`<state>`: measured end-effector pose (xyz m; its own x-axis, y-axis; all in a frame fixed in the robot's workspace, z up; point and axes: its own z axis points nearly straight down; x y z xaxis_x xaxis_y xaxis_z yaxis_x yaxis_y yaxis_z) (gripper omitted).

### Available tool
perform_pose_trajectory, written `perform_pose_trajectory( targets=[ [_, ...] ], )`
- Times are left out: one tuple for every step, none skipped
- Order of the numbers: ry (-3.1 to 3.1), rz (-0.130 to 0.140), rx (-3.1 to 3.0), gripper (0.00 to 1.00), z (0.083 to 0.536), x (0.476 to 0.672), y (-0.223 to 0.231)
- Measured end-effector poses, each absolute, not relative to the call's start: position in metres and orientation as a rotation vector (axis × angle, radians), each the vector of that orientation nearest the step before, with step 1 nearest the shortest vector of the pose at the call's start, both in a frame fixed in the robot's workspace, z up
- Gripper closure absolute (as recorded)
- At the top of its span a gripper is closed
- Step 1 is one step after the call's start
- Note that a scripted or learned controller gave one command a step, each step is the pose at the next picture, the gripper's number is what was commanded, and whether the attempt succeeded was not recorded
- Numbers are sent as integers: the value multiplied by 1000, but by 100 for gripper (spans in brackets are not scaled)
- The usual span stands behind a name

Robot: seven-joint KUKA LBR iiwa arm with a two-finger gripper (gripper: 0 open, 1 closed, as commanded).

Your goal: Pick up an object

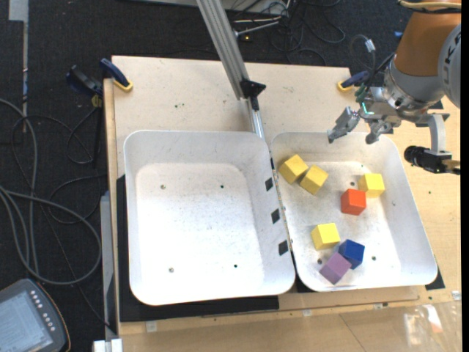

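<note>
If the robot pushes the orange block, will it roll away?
Probably not. The orange block looks like a cube with flat faces, so it should slide, not roll. It looks solid and stiff, so the hand likely won't squash it. It sits close to a yellow block, so a push that way might bump it.

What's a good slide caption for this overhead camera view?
Open gripper hovering over the far rim of the right bin, above seven scattered blocks, four of them yellow.
</note>
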<state>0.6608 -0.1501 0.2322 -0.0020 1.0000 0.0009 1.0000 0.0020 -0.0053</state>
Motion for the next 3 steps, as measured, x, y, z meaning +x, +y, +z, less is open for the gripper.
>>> perform_pose_trajectory(
  targets=[
    [-2224,3,-2217,0,235,661,-150],
    [-2218,7,-2219,0,174,653,-149],
    [-2222,3,-2218,0,118,662,-153]
  ],
)
